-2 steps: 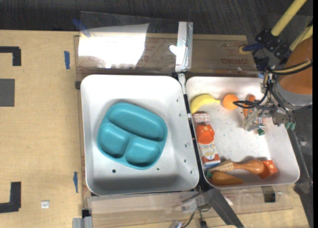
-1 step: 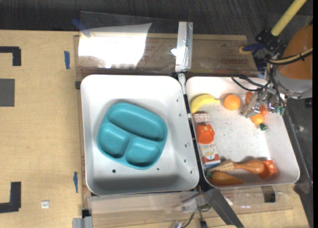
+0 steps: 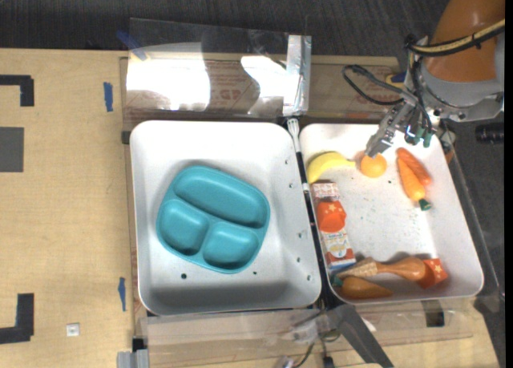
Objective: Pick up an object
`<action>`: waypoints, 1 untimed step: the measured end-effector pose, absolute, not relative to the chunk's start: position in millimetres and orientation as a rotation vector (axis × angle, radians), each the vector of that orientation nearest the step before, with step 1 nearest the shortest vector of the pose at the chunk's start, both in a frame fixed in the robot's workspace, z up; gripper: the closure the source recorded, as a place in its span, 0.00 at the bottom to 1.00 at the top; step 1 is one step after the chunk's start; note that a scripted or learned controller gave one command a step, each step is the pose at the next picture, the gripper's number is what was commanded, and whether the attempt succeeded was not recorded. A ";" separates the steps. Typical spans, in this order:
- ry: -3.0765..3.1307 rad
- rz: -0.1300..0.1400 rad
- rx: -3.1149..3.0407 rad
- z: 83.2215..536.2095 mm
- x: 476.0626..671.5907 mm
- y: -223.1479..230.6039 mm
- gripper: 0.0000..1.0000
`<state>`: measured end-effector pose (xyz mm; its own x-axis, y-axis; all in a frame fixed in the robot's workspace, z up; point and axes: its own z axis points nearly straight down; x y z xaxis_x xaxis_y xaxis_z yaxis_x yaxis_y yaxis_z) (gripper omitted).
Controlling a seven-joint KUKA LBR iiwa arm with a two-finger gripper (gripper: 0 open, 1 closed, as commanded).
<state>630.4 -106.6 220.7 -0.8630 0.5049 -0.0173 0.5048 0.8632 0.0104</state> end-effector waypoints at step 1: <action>3.016 0.004 0.877 188.3 640.5 -40.0 1.00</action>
